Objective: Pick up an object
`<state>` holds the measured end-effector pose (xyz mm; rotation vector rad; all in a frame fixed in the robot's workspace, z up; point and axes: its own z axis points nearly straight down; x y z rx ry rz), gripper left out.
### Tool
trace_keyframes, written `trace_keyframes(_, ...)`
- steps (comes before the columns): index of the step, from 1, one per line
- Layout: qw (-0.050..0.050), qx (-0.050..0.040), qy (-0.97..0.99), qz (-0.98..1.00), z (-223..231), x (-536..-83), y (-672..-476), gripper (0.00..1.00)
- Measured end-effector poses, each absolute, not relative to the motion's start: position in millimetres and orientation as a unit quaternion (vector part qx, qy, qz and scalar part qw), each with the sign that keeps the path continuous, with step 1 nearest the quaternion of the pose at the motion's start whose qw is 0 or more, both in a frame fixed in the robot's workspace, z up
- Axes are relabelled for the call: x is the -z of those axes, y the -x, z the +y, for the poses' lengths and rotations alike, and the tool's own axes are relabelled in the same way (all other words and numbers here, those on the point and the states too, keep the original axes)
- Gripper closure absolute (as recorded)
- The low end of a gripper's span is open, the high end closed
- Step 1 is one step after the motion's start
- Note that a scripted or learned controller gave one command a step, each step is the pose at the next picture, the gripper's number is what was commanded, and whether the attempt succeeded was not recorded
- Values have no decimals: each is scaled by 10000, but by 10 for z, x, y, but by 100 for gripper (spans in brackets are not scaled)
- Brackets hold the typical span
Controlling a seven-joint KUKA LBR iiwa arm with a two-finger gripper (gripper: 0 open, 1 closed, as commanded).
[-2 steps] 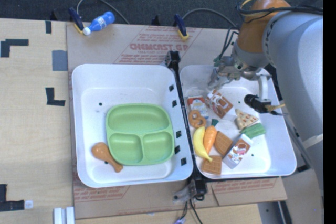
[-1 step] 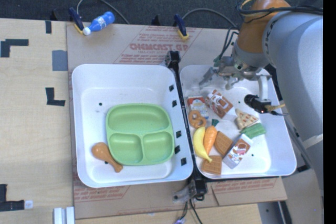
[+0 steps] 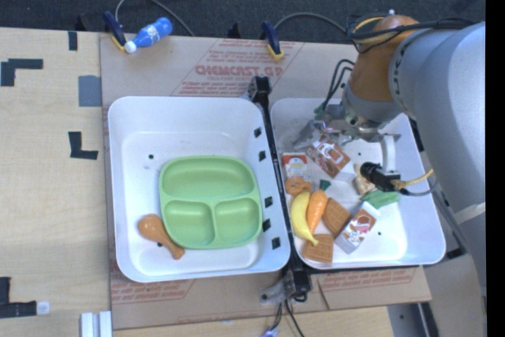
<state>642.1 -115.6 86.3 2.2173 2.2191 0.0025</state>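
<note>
Nearest in the right bin (image 3: 422,249) lie the closest pieces: a waffle-like cracker (image 3: 319,249) at the near edge, and just right of it a small red-and-white carton (image 3: 357,230). A step farther, a banana (image 3: 301,215) and a carrot (image 3: 315,209) lie side by side, touching, their long axes running near-to-far with a slight lean. Another cracker (image 3: 336,215) sits just right of the carrot.

Farther on and to the right, a small green block (image 3: 383,200) rests near a dark fitting with a cable. Farther still, toward the middle of the bin, are a red-and-white packet (image 3: 295,165) on the left and a brown-and-white packet (image 3: 330,156) on the right, the second tilted.

The end effector (image 3: 322,128) is low over the far part of this bin, at the end of the arm (image 3: 442,91) that comes in from the right. Whether its fingers are apart or together I cannot tell; the wrist hides them, and nothing can be seen held.

The move likely turns on this: the brown-and-white packet lies just on the near side of the end effector, slightly to the right, the closest candidate. The banana and carrot are well nearer and to the left.

The left bin (image 3: 126,170) holds a green tray (image 3: 210,200) and a toy drumstick (image 3: 160,235), well apart from the end effector.
</note>
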Motion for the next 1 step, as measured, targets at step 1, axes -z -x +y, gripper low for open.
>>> trace_keyframes(1, 29, -15, -7066, 7076, -1154, -971, -6428, 100)
